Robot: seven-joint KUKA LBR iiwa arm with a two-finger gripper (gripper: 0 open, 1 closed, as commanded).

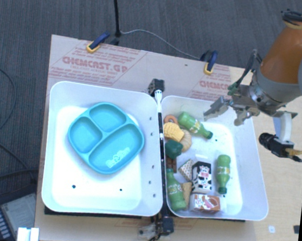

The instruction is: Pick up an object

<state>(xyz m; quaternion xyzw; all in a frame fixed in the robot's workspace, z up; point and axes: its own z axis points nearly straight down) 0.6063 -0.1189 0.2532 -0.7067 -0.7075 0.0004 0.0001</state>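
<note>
My gripper [228, 113] hangs over the far edge of the right bin [255, 157], its two fingers spread apart and open, nothing between them. Just left and below it lies a green bottle [194, 125]. A second green bottle [222, 173] lies near the bin's right side, and a third [175, 190] at the front left. A yellow corn-like toy [173, 131], a dark green piece [172, 148], a cow-print carton [203, 177] and a red-brown box [205, 203] crowd the bin's left and front.
The left bin [56, 176] holds a blue divided plate [105, 138]. A black clip [156, 86] sits at the far end of the ridge between the bins. Blue and yellow clamps [98, 42] pin the brown board. Cables run at the left.
</note>
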